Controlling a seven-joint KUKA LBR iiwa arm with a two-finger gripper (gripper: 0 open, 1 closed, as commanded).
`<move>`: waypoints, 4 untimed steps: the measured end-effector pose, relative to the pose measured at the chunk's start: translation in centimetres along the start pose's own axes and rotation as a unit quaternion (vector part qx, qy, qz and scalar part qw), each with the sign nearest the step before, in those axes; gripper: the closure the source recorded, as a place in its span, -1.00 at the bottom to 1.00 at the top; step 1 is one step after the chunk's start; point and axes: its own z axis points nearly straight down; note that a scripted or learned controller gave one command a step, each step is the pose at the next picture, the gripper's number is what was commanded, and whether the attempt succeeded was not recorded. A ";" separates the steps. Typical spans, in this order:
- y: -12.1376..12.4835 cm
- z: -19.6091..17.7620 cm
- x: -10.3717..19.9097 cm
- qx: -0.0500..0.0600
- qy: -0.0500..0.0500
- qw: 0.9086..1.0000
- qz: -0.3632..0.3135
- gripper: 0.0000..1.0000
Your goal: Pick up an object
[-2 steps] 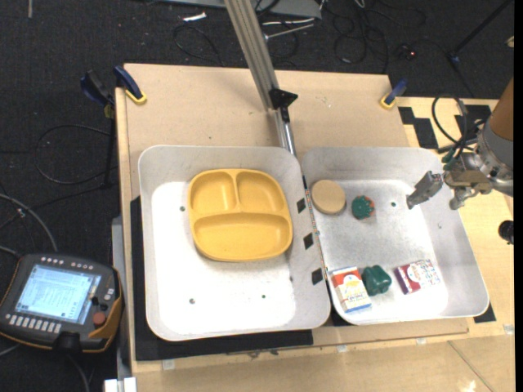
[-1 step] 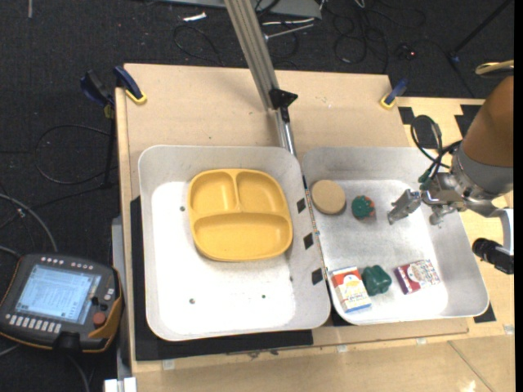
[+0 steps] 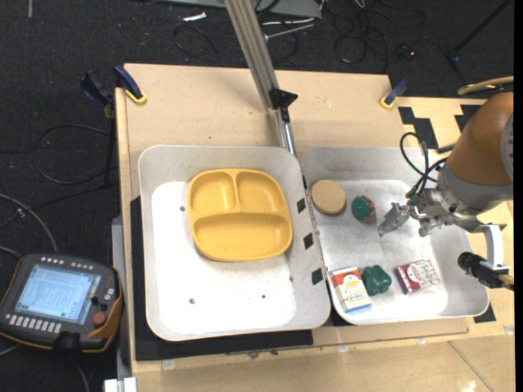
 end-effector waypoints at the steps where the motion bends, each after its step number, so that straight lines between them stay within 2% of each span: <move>1: 0.2 -1.3 0.0 -0.004 -0.001 1.000 0.000 1.00; 2: 1.0 -7.5 0.1 -0.006 -0.002 1.000 -0.002 1.00; 3: 1.1 -9.4 0.1 -0.004 -0.001 1.000 -0.001 1.00; 4: 0.6 -8.8 6.1 -0.002 0.001 1.000 -0.004 1.00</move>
